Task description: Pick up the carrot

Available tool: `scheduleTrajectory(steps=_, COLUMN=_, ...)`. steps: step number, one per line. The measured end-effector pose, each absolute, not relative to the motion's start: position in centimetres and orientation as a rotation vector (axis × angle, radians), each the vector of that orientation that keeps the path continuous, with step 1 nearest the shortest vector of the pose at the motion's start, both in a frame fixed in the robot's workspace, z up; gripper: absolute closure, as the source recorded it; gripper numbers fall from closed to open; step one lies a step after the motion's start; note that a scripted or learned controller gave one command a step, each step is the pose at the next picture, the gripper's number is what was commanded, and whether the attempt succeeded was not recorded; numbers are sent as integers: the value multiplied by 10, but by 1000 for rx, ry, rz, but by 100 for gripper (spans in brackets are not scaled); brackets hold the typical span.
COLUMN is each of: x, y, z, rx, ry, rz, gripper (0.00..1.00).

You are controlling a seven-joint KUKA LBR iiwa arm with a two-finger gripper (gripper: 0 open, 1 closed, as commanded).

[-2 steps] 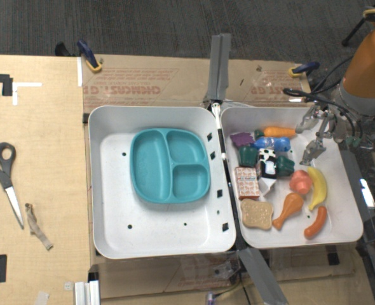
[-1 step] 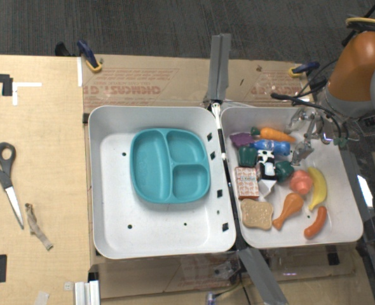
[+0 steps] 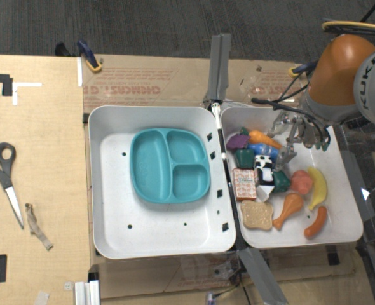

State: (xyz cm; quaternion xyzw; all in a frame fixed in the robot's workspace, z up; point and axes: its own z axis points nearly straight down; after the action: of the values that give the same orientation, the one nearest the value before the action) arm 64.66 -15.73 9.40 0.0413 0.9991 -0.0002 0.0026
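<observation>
Two white bins are counted: a left bin point(image 3: 105, 221) and a right bin point(image 3: 346, 202). One teal divided plate point(image 3: 170, 165) is seen in the left one. In the right one, one each is counted: carrot point(image 3: 264, 138), banana point(image 3: 317, 186), bread slice point(image 3: 257, 215), drumstick point(image 3: 288, 209), sausage point(image 3: 315, 222), small printed box point(image 3: 244, 183), peach-ish fruit point(image 3: 301, 182), plus a few more toys too jumbled to be counted. One pair of scissors point(image 3: 3, 180) is spotted on the bench point(image 3: 35, 126).
</observation>
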Motion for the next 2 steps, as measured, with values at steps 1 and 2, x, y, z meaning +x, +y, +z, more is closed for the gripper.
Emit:
scheduleTrajectory(steps=1, x=655, y=-127, z=96, rx=33, ry=3131, rz=-15, gripper=0)
scheduleTrajectory(steps=2, x=652, y=-118, z=102, rx=36, ry=3121, rz=-46, gripper=0)
